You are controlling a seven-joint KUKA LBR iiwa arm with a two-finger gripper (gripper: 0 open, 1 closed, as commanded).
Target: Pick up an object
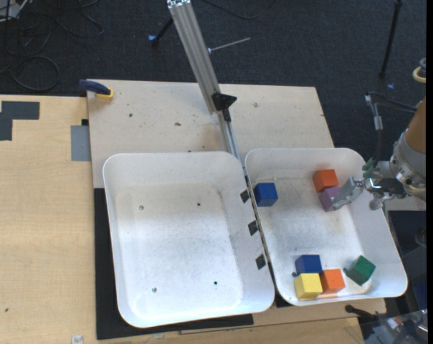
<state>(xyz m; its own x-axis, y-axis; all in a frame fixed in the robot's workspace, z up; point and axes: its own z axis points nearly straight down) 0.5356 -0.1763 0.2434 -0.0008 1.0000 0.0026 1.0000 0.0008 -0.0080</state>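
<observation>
Right bin (388, 242), purple block (330, 197) tilted (near fingers (354, 189))

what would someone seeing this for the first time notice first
The bright blocks in the right bin stand out: an orange block touching a purple block near the far right, a lone blue block by the left wall, and a near-corner cluster of blue, yellow, orange and green. The pincer reaches in from the right, right beside the purple block. The left bin shows only dark specks.
</observation>
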